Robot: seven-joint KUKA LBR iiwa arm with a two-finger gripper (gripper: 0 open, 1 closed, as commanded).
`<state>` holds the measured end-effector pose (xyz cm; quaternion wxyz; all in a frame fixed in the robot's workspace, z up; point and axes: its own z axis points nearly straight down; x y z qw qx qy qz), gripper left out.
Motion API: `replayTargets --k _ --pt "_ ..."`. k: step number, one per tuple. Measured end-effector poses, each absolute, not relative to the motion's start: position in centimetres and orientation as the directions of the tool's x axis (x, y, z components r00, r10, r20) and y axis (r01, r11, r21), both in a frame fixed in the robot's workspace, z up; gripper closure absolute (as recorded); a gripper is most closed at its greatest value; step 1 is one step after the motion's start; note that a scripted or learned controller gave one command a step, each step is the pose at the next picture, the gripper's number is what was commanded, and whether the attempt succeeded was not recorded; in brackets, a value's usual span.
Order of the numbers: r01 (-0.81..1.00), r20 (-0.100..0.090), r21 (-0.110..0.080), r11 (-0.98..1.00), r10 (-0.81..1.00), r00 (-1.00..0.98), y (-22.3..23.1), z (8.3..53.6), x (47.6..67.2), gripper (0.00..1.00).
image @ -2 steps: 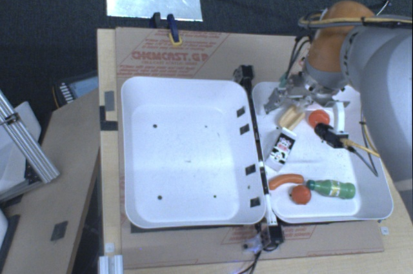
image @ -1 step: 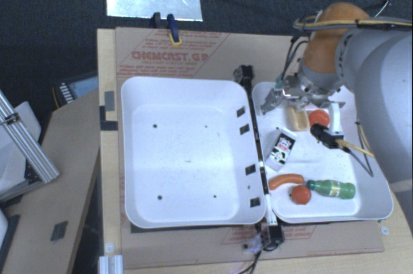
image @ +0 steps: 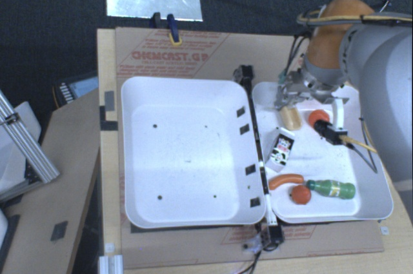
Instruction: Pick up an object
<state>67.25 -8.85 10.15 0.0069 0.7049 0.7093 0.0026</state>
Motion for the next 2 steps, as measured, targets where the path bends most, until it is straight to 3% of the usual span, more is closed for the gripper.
replayTargets --k 1,2 --pt "1.000 -0.001 0.012 0.002 1.000 -0.002 -8.6 26.9 63.0 1.00" --pt "1.000 0.001 0.009 0.009 1.000 -0.009 -3.1 36.8 59.2 1.00"
